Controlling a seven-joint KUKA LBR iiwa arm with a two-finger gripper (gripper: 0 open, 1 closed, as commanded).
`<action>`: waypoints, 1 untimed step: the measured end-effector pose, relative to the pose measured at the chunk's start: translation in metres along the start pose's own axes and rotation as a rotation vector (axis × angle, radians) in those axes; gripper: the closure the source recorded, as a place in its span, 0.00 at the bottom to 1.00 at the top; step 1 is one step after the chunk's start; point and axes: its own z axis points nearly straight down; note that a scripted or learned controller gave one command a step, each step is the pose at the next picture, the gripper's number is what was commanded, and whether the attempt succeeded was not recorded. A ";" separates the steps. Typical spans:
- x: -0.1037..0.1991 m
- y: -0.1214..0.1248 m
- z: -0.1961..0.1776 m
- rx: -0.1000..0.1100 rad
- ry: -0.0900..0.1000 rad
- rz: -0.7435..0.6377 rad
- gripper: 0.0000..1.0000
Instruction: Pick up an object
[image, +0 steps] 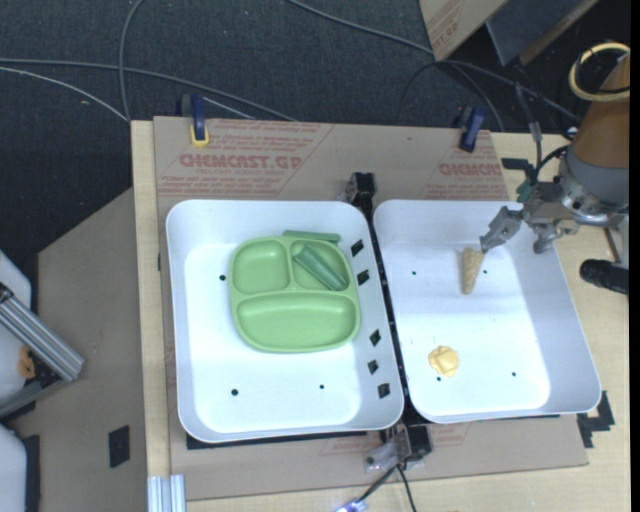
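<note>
At nine o'clock, left bin (200, 330): green divided plate (290, 320), green piece (320, 265) in its one-o'clock compartment.
Right bin (540, 340): tan cone (470, 270) at twelve, yellow lump (444, 361) at six.
Gripper (520, 232): fingers apart, clasping nothing, beside cone.

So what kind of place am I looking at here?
Probably a robotics lab test bench: two white bins clamped to a board, a robot arm reaching in, loose cables, and toy-like items such as a green divided plate.
</note>
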 end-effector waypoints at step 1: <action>0.001 0.003 -0.010 -0.015 -0.003 -0.003 0.00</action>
